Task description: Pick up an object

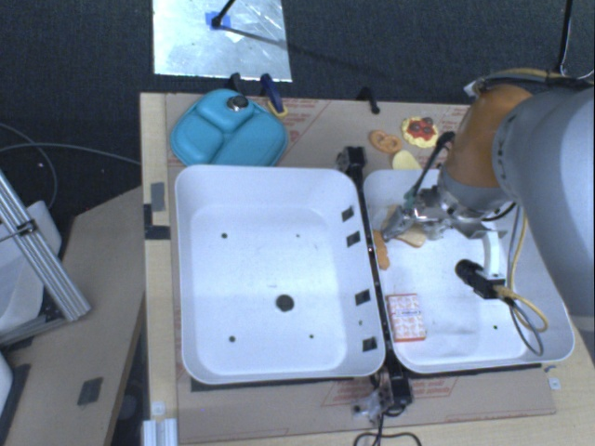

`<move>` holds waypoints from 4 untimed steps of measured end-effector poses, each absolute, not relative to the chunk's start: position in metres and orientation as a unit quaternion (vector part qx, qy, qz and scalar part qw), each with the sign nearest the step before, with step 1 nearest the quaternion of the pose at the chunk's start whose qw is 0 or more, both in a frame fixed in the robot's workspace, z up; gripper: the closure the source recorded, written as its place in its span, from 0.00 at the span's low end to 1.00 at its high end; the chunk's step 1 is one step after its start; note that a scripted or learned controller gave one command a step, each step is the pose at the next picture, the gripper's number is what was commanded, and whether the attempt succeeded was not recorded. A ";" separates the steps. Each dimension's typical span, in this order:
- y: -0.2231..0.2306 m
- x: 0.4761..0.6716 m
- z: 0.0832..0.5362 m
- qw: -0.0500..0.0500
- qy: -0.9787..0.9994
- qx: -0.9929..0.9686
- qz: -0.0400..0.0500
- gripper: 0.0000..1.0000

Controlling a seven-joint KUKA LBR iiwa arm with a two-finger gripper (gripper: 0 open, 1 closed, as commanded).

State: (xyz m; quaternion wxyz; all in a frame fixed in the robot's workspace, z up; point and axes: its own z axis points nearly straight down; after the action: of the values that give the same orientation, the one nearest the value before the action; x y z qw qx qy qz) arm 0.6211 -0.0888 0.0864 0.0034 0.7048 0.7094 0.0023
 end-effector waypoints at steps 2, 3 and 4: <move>-0.097 0.554 0.088 0.005 0.707 0.707 0.004 1.00; -0.043 0.495 0.190 0.001 0.710 0.704 0.003 1.00; 0.040 0.489 0.316 0.004 0.712 0.702 0.008 1.00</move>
State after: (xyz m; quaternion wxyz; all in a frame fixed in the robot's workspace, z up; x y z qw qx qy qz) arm 0.4888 0.0399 0.3164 0.0040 0.7018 0.7123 0.0081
